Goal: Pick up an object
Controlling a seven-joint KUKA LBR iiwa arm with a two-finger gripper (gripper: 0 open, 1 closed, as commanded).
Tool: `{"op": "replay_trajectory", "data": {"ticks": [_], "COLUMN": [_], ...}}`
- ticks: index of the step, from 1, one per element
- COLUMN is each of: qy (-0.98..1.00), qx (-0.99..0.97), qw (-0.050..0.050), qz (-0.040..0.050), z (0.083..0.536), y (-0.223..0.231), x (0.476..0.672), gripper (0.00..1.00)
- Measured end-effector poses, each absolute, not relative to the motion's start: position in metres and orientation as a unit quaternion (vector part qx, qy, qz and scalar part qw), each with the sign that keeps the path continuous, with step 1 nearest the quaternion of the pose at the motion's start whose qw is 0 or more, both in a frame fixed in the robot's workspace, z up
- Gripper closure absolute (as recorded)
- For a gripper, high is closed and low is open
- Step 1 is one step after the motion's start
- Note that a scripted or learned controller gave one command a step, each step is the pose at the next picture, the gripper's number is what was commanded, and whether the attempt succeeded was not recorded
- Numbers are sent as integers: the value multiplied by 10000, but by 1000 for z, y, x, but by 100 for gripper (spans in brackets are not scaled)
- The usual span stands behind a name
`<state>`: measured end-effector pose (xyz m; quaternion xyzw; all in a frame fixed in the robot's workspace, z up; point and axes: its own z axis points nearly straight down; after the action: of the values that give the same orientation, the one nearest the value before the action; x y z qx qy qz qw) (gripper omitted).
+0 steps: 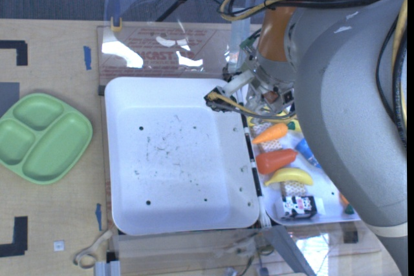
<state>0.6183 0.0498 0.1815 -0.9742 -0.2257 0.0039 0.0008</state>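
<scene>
While the claw (259, 97) hangs — grip state unclear — the banana (289, 176) below it lies crosswise, tips pointing sideways.

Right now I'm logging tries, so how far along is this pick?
Nothing looks picked yet: the carrot, red pepper, banana and a small box all lie in the right bin. The arm hangs over that bin's far end. Grasping and lifting are still left.
</scene>
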Motion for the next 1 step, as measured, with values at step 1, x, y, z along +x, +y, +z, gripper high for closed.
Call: {"op": "replay_trajectory", "data": {"ticks": [1], "qy": [-2273], "qx": [-9738], "qw": [10], "qz": [64], "z": [189], "y": [51], "x": [619], "gripper": [100]}}
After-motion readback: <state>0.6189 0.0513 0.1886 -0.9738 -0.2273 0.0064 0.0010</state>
